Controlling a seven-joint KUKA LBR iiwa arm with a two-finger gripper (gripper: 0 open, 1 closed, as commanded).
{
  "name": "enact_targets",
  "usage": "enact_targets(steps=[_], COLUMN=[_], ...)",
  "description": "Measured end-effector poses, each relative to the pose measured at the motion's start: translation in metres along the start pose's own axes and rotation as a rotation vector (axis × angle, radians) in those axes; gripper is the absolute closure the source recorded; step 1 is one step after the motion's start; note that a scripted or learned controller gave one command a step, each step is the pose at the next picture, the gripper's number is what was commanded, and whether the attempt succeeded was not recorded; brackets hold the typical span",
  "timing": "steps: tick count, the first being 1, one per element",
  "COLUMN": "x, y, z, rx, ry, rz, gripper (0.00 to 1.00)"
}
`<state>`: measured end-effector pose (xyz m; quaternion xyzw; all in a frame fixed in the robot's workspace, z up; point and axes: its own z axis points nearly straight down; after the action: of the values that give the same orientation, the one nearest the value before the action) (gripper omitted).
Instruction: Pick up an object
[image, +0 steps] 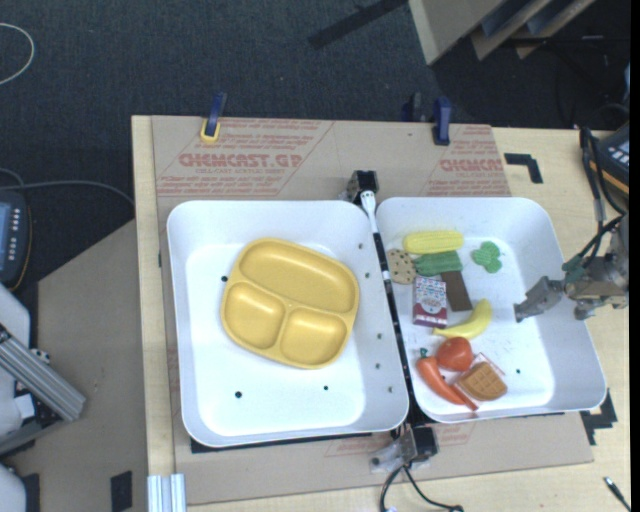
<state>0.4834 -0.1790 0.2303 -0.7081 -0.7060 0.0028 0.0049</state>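
Hand (528, 306) over right bin (560, 375), at its right side; cannot tell if open or closed. Toy food left of hand: banana (473, 321), tomato (455, 353), carrot (438, 381), corn (432, 242). Yellow tray (289, 301) sits in left bin (200, 380).

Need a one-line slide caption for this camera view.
Gripper over the right bin beside toy food; yellow divided plate in the left bin.

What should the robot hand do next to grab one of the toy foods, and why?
Probably slide left and lower toward the curved yellow toy banana. The grey two-finger gripper sits over the right shallow white bin near its right rim, and nothing lies between its fingers. The banana looks like the closest toy, with bare bin floor between them.
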Motion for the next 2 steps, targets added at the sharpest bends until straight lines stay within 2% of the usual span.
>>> enact_targets(steps=[1, 2], x=[0.000, 0.000], y=[0.002, -0.005], z=[-0.005, 0.057], rx=[-0.011, -0.003], ry=[-0.003, 0.000], rz=[-0.003, -0.002], gripper=[0.00, 0.00])
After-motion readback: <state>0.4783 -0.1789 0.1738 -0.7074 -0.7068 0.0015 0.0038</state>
